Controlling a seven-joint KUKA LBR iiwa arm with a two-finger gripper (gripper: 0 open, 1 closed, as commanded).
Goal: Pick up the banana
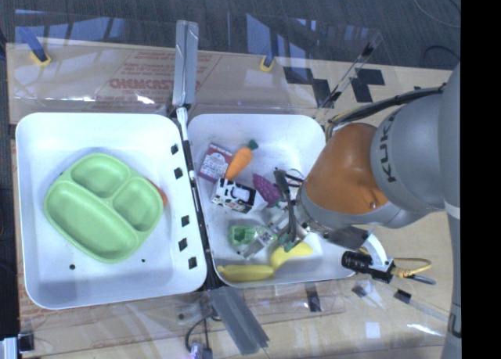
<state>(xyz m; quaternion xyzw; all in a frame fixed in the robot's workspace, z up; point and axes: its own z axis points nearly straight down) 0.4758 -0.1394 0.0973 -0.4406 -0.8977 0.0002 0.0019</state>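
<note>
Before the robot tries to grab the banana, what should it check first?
1. Banana in the right bin: ok, by the front wall.
2. Banana's top uncovered: ok.
3. Tool above the banana: not ok, it sits nearer the yellow piece beside it.
4. Tool open enough: cannot tell.
5. Neighbours far from the banana: not ok, the yellow piece lies close; green item sits just behind.
6. Carrot out of the way: ok.
</note>
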